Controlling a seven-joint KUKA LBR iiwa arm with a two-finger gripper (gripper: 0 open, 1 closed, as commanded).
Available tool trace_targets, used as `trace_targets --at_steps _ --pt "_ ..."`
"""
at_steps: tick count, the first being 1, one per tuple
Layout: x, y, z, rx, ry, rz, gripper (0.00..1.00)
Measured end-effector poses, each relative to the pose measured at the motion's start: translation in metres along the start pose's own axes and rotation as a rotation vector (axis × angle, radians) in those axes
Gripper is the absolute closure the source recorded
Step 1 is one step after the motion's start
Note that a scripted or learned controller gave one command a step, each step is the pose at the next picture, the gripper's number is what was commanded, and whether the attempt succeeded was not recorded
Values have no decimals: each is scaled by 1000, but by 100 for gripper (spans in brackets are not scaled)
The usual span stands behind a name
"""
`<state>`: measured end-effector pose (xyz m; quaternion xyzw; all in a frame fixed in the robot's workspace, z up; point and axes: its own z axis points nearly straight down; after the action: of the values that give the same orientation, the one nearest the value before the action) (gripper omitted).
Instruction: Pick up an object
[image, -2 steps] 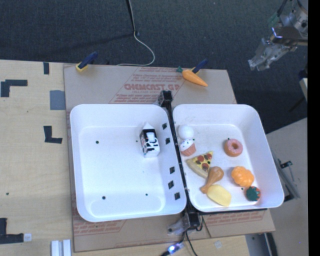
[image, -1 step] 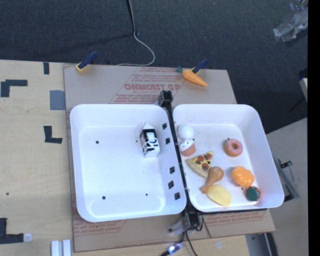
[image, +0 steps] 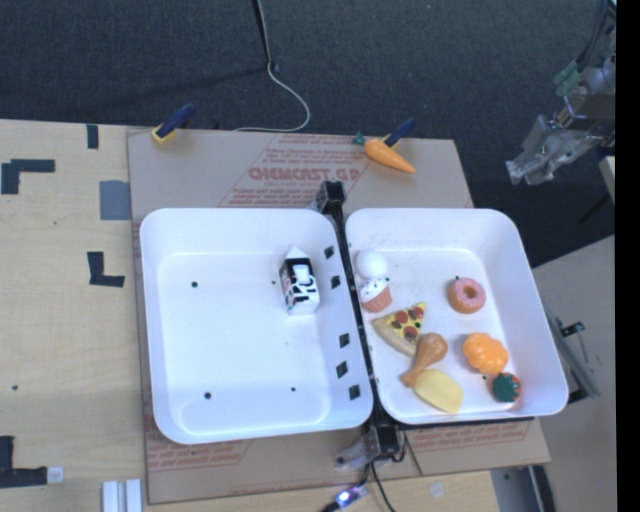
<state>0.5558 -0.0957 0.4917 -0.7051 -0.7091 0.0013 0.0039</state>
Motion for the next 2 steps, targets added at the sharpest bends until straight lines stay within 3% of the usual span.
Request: trace_targets --at_steps 1,2 --pt "-9 42 87 -1 -4 5 100" --pt "1 89 -27 -20 -7 1 100"
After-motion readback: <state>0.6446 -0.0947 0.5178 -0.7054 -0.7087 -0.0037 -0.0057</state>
